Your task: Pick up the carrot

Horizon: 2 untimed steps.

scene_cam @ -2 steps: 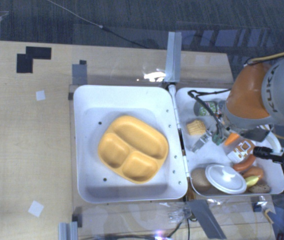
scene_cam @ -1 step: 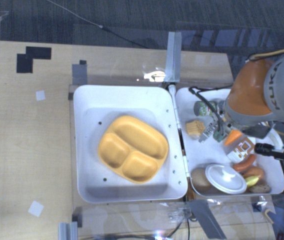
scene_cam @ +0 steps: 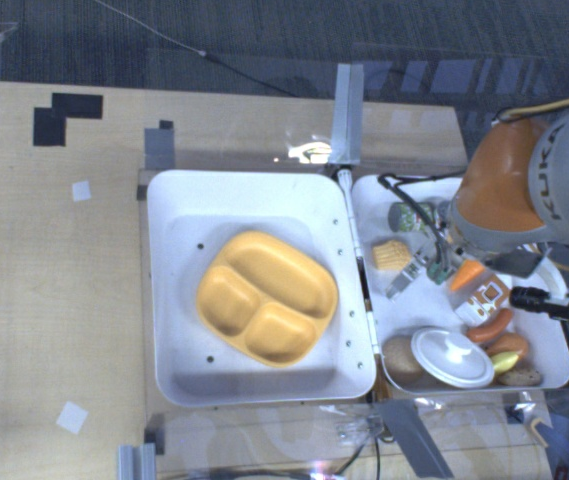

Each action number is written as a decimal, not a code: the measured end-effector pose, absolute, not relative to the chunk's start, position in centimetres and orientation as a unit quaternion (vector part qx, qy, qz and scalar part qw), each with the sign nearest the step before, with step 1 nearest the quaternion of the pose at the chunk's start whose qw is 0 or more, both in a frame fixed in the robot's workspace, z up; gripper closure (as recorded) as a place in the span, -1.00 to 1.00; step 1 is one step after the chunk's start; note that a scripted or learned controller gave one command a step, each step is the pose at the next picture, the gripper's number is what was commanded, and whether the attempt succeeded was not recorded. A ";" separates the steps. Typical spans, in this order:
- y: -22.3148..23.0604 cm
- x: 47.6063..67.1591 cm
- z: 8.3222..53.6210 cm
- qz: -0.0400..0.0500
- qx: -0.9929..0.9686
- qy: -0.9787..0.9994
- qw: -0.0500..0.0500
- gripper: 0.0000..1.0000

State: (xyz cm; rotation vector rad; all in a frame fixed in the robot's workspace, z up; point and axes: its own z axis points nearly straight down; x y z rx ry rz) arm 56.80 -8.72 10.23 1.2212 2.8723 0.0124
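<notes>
Wooden bench (scene_cam: 54,298), two white bins (scene_cam: 164,368) side by side

Right bin (scene_cam: 369,203) crowded; arm (scene_cam: 524,183) overhangs carrot (scene_cam: 467,274)

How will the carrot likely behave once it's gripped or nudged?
The carrot looks solid and tapered, so probably stiff but apt to slip toward its thin end. Its rounded body may roll if nudged. Packed beside the sausage and the arm, it will likely jostle its neighbours.
</notes>
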 end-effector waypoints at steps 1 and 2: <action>-8.6 56.3 8.9 0.002 0.393 0.920 0.007 -1.00; -8.5 56.7 10.3 0.004 0.390 0.921 0.010 1.00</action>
